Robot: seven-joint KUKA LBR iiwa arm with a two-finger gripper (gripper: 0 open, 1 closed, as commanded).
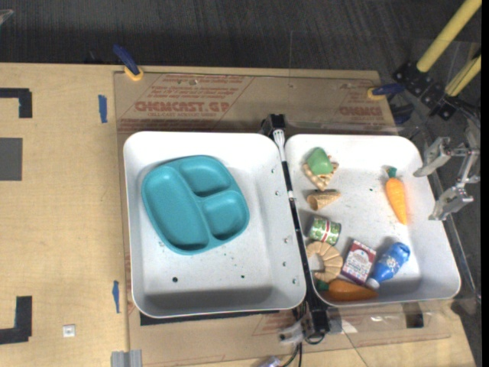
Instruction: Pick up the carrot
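we see the carrot lying flat on the floor of the right bin, green top pointing away from us, orange body running toward the near edge. it sits just to the left of the jaws, which hang at the bin's right rim, apart from the carrot and not touching it. the metal there is thin and pale against a cluttered background, so we cannot tell how the jaws stand. nothing lies between them that we can make out.

we judge the carrot well placed for a pick: it lies alone, well apart from the other toys, so a grip across its narrow body should meet no neighbour. farther left of the jaws lie a green-topped toy, an ice-cream cone and a small can; nearer us, a croissant, a red-and-white carton, a blue bottle and an orange piece crowd the front wall.

farthest left, the left bin holds a teal divided plate. both bins rest on a cardboard-covered table marked with black and blue tape, with clamps at the back edge. beyond it is dark carpet, and yellow bars slant above the jaws.
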